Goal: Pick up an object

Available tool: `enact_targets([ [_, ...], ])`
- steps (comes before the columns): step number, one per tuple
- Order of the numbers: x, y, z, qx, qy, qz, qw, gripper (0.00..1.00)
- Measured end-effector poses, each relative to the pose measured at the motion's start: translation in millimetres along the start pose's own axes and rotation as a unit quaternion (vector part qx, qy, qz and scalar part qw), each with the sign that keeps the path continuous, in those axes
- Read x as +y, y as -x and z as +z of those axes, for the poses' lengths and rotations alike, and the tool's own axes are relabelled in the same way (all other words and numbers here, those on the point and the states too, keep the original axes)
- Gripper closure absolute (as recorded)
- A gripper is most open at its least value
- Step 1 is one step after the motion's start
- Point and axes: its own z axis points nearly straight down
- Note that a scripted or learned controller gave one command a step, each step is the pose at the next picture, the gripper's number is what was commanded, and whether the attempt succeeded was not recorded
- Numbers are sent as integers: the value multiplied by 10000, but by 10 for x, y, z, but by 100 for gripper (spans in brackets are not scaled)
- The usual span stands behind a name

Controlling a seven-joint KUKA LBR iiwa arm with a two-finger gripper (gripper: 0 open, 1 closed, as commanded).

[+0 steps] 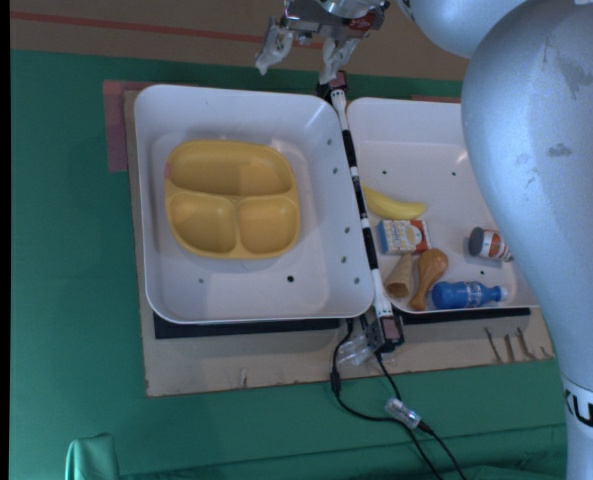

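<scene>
My gripper (300,56) hangs high at the top of the view, above the far edge of the left bin (176,298), open with nothing between its two pale fingers (267,53). A yellow three-part plate (233,199) lies in the left bin. The right bin (416,128) holds a banana (394,205), a small white-and-orange box (403,236), a chicken drumstick (429,276), a waffle cone (400,274), a blue bottle (466,294) and a small can (488,244). The arm's grey body covers much of the right bin.
A black-and-white striped divider (356,183) runs between the bins. Cables (376,388) and a connector lie on the cardboard and green mat in front of the bins.
</scene>
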Motion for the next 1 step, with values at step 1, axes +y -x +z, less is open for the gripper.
enact_targets([
  [1,4,222,232,-6,6,-2,10000,0],
])
